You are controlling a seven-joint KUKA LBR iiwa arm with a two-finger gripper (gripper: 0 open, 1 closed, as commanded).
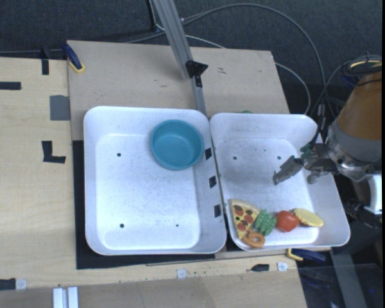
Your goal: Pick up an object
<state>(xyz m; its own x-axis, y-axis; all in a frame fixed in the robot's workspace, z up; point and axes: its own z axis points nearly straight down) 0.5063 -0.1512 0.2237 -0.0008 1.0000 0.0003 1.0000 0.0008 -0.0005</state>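
A blue bowl (176, 144) sits in the left bin (109, 185), near its far right corner. Along the near edge of the right bin (256, 146) lie a pizza slice toy (242, 215), a green toy (264, 222), a red tomato (286, 221), a yellow piece (308, 217) and a small orange ring (255, 239). My gripper (294, 177) hovers over the right side of the right bin, above and behind the tomato and the yellow piece. It is open, and nothing sits between its fingers.
The arm's grey and orange body (362, 117) stands over the right bin's right rim. A metal pole (179, 37) slants in from the top to the gap between the bins. Cables (289, 69) loop behind the right bin.
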